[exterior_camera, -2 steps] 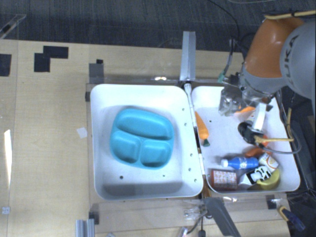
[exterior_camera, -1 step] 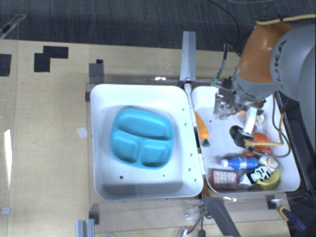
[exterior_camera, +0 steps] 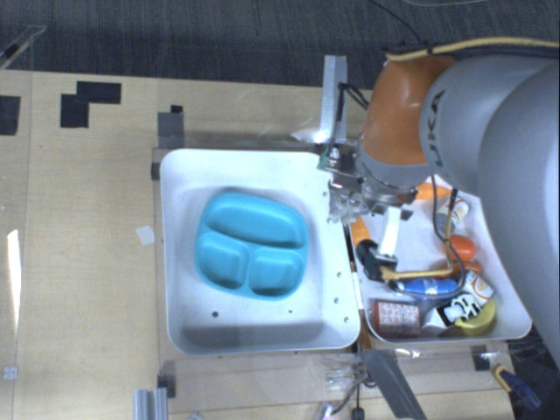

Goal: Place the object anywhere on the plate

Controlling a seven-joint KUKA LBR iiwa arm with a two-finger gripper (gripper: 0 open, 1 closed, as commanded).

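Blue three-compartment plate (exterior_camera: 252, 254) sits in left bin (exterior_camera: 179, 322), nothing on it. Gripper (exterior_camera: 353, 201) hangs at right bin's (exterior_camera: 516, 322) near-left edge; grip state cannot be told. Clutter lies below it: hammer (exterior_camera: 378, 256), blue-yellow tool (exterior_camera: 429, 280), banana (exterior_camera: 477, 322), small box (exterior_camera: 398, 316).

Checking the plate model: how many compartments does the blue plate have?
3. The blue plate in the left bin has one long compartment along its far side and two smaller ones side by side nearer the camera.
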